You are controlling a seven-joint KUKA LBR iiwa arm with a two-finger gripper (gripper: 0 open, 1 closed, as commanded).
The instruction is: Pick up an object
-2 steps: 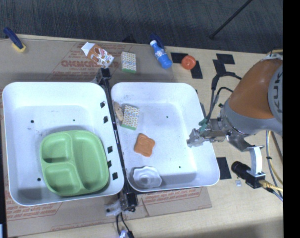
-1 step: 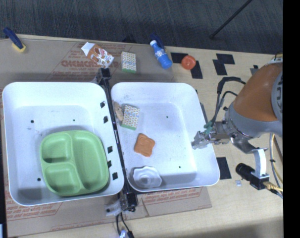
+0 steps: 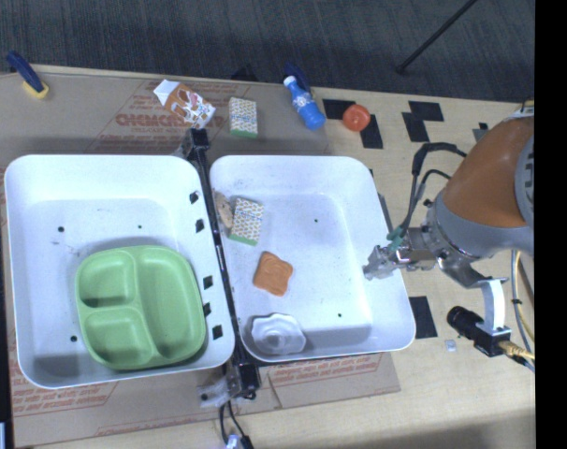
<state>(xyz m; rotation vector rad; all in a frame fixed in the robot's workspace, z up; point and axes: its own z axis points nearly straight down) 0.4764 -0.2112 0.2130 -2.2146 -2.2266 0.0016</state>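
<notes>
Objects to grab are all in the right bin (image 3: 358, 181): an orange piece (image 3: 273, 274) around the middle, a patterned little packet (image 3: 247, 220) by the left wall with a brownish bit (image 3: 225, 212) touching it, and a white cup-like thing (image 3: 277, 334) in the near corner. Left bin (image 3: 40, 190) holds a green divided tray (image 3: 138, 305). The claw (image 3: 385, 261) sits at the right bin's right rim, nothing in it; honestly can't tell how its jaws stand. On the far desk (image 3: 96, 92): blue bottle (image 3: 304, 102), orange ball (image 3: 356, 117).

Red lettering on cardboard (image 3: 124, 120) (illegible), nothing readable
</notes>
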